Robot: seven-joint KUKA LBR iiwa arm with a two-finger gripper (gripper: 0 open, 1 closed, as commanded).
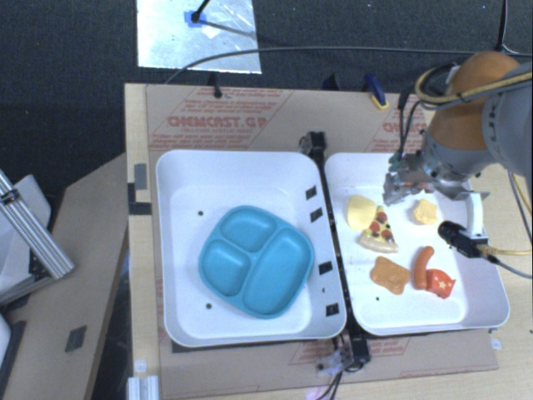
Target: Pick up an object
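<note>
Behind the pincer [398, 187], bin [358, 167] corner hidden.

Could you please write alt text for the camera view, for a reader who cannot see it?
The robot's hand hovers over the right bin, above toy foods: a pizza slice, sausage and toast. The left bin holds a blue divided plate.

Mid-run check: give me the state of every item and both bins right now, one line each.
Left bin: holds the blue tray.
Blue tray: flat, compartments bare.
Right bin: holds the food pieces.
Pizza slice: lying flat, touching the yellow wedge.
Yellow wedge: lying flat.
Small yellow piece: loose, near the gripper.
Orange piece: lying flat.
Sausage: lying beside the red piece.
Red piece: loose.
Gripper: low over the right bin, nothing visibly held.
</note>
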